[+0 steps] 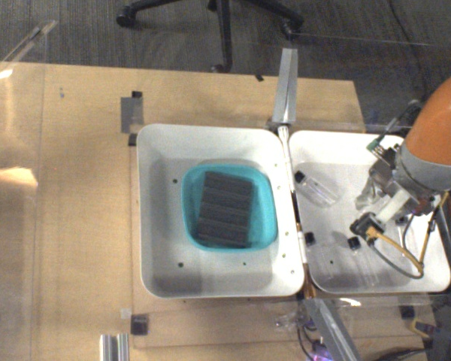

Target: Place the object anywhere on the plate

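Teal plate (267,201): sat mid-way in the left bin (158,224), well apart from the arm.
Dark ribbed block (225,209): lay flat on the plate, wholly inside its rim.
Block's long axis: ran near-to-far in the view, tilted slightly, ribs crossing it.
Gripper (370,194): hung low over the right bin (338,269), towards that bin's right side.
Claw state: wide or narrow, could not be told from this angle.
Block from claw: off to the view's left, beyond the wall where the two bins met.
Clear plastic piece (316,188): lay in the right bin, near the gripper's left, far closer than the block.
Judgement: placing looked already done, block on plate; otherwise a leftward carry over the wall.
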Controlling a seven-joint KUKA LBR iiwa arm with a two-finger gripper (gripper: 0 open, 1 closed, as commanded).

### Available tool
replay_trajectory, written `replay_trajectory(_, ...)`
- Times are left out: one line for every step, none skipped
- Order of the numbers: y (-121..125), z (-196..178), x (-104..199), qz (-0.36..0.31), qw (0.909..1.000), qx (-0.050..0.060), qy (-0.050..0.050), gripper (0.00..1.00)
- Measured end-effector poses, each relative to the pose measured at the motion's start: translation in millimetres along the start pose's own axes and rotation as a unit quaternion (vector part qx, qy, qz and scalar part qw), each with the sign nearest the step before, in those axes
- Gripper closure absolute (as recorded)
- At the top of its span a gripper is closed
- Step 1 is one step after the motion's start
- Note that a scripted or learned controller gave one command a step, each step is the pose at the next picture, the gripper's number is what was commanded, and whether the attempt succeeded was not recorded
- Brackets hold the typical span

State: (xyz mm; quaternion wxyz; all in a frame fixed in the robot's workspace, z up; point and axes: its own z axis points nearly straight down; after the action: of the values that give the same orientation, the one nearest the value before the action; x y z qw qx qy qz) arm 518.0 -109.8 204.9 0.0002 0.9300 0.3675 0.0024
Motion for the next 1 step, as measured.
replay_trajectory(-0.1,0.1,0.0,0.000,1.0000,0.000,0.000,0.00)
